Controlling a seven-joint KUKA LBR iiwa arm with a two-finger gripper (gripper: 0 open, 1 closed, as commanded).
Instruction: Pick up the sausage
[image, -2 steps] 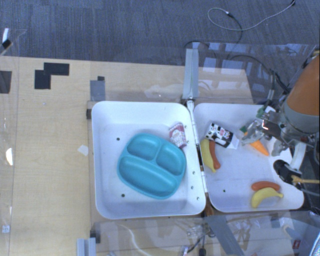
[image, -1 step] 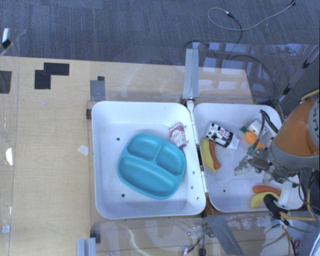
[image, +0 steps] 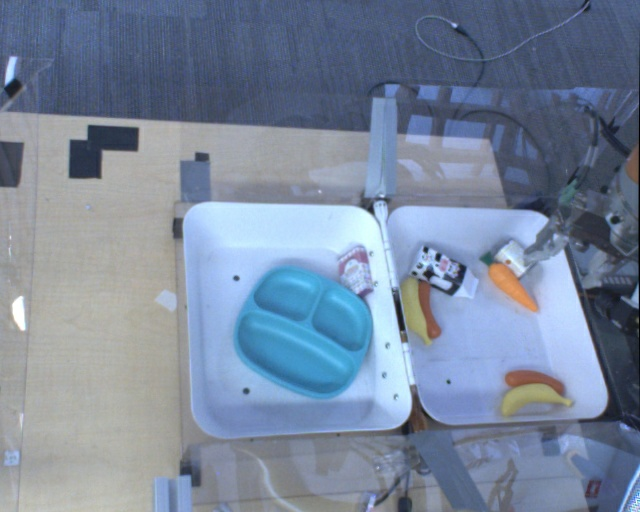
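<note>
Two red-brown sausages lie in the right bin (image: 560, 330). One sausage (image: 430, 311) rests by the bin's left wall, touching a yellow banana (image: 414, 314). The other sausage (image: 533, 379) lies near the front right corner, just behind a second banana (image: 535, 401). My gripper (image: 541, 243) hangs at the bin's far right side, right beside the green top of an orange carrot (image: 514, 286). It is well away from both sausages, and nothing shows in its grasp.
A black-and-white carton (image: 440, 270) lies behind the left sausage. The left bin (image: 215, 330) holds a blue divided plate (image: 304, 331) and a small red packet (image: 356, 270). A metal post (image: 381, 150) stands behind the bins' shared wall.
</note>
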